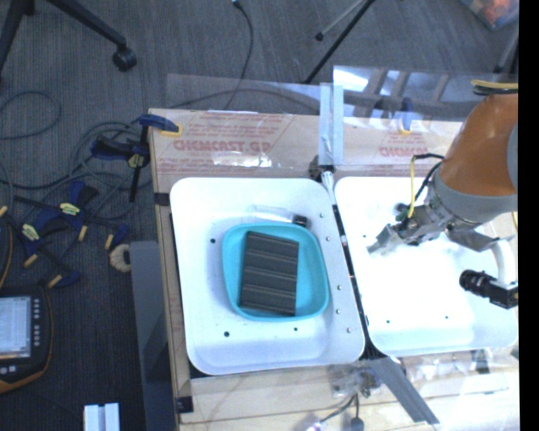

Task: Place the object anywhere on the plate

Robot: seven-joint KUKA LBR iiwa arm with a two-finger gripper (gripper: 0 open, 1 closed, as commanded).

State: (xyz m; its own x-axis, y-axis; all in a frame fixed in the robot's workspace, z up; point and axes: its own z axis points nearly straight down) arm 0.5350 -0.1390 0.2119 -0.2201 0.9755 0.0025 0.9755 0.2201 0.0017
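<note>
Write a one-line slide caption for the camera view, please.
Dark ribbed block lies on the blue plate in the left bin; the gripper hovers over the right bin.

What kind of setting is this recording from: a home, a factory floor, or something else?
Most likely a robotics lab. A grey and orange arm reaches over two white bins on a makeshift bench, spring clamps and loose cables lie on grey carpet, and a handheld control pendant sits nearby.

Robotics lab: grey carpet strewn with cables and spring clamps at 9 o'clock, teach pendant at 8, tripod legs at 12, cardboard-backed tabletop.
</note>
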